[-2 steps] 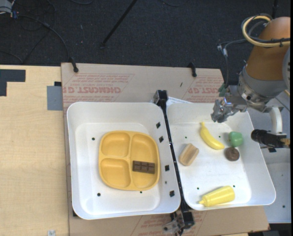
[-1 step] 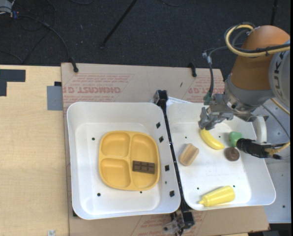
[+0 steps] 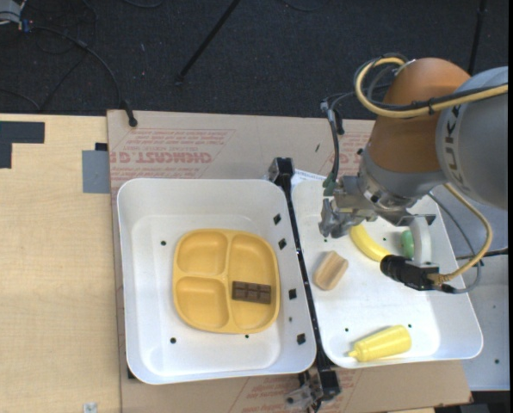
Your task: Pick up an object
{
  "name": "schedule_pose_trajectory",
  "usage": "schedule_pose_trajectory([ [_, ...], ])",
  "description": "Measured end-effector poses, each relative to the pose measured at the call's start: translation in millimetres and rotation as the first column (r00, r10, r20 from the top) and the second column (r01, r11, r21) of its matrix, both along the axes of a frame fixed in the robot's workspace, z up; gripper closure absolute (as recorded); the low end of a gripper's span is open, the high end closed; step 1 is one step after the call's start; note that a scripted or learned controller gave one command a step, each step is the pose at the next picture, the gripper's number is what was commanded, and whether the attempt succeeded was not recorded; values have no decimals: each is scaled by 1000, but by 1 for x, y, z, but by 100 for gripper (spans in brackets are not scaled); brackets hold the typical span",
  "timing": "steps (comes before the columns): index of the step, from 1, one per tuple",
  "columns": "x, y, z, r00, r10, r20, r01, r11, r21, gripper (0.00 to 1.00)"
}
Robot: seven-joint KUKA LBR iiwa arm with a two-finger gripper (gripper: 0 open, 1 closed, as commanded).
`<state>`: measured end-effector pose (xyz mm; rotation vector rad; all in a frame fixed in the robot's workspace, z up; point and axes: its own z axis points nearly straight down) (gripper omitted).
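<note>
Gripper (image 3: 333,224) low in the right bin (image 3: 463,338), nothing seen between its fingers.
A tan block (image 3: 330,271) lies just below it, apart; a banana (image 3: 367,243) sits just beside it. Whether it is spread or pressed together, I cannot tell.

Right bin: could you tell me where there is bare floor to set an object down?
In the right bin, bare floor lies between the tan block and yellow bottle. It is crowded at the far end, around the gripper and banana.
</note>
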<state>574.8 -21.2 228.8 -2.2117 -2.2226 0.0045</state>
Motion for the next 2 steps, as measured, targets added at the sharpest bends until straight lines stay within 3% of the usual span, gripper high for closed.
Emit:
schedule_pose_trajectory([
  [2, -31, 102, -12, 1000, 0, 0, 0, 1000, -1, 100],
])
